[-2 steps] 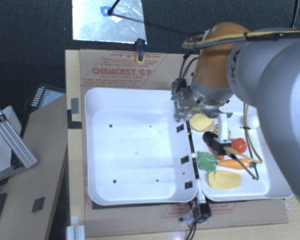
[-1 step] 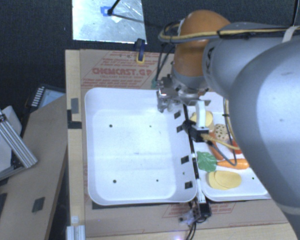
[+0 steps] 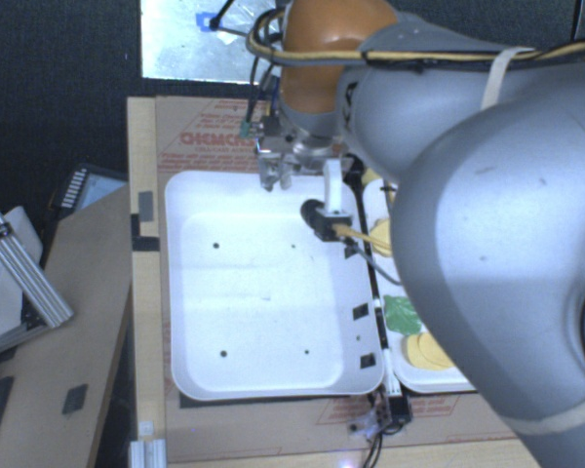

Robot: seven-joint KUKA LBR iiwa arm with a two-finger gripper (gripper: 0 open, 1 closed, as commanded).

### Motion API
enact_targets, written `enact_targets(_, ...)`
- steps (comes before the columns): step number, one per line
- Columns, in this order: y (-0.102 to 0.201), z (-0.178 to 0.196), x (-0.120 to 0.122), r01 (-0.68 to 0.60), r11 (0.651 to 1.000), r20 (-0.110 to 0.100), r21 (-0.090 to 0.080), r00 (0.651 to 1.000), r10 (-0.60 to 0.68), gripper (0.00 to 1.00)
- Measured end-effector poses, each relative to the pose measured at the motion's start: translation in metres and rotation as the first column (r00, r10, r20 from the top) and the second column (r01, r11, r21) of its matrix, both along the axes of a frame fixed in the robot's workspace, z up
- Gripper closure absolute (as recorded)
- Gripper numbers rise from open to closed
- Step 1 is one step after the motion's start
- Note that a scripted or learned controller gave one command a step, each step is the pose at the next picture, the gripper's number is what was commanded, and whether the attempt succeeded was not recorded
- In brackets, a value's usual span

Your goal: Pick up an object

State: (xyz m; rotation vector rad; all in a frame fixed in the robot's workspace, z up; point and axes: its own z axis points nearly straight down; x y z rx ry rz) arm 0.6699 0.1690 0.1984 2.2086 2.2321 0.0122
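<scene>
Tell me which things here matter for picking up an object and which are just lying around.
Part of the job:
gripper, above the left bin's far edge
left bin
right bin
yellow object and green object in the right bin

Just lying about:
cardboard sheet under the bins
metal rails

A brown cardboard sheet [image 3: 214,135] printed with red lettering lay under 2 shallow white bins. The left bin [image 3: 190,291] showed 4 small dark holes in its floor, while the right bin [image 3: 448,378] sat just beside it, divided from it by a dark strip [image 3: 375,305] carrying black clips. A shiny metal plate [image 3: 190,22] rested on dark fabric at the top. At left, silver aluminium rails [image 3: 19,276] slanted across a tan board [image 3: 73,359] near a blue-grey device [image 3: 83,188].
</scene>
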Motion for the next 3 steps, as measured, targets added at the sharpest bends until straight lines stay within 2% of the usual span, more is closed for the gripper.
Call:
enact_targets(1, 0.069, 0.008, -0.019, 0.0, 1.0, -0.005, -0.001, 1.0, 0.0, 1.0)
enact_targets(2, 0.066, 0.135, -0.025, 0.004, 1.0, 0.007, 0.001, 1.0, -0.004, 1.0)
enact_targets(3, 0.065, 0.049, -0.024, 0.009, 1.0, -0.012, -0.006, 1.0, -0.009, 1.0)
